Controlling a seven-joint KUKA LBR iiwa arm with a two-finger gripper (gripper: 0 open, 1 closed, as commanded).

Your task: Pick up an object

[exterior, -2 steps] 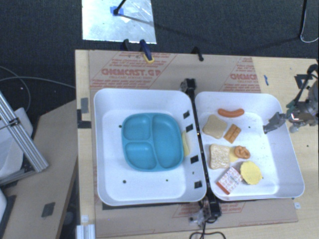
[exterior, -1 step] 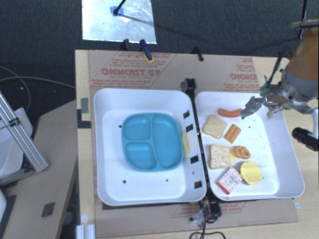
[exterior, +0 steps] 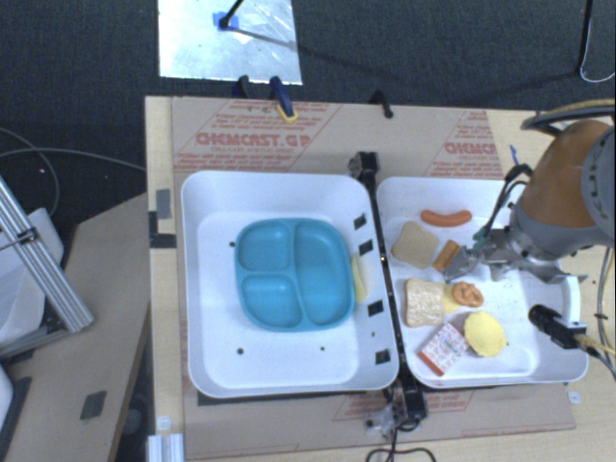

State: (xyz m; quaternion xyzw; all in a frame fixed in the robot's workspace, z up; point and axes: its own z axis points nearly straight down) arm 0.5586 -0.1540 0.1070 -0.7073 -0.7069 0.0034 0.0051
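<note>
Camera view gives me the gripper low in the right bin, its tip among the food pieces, but I cannot tell how it stands or whether it has hold of anything. Just beside the tip sit an orange block, a tan bread slice and a pretzel. A sausage lies farther back; a lemon, a cracker and a red-and-white packet lie nearer me. I see a blue divided plate in the left bin.
</note>
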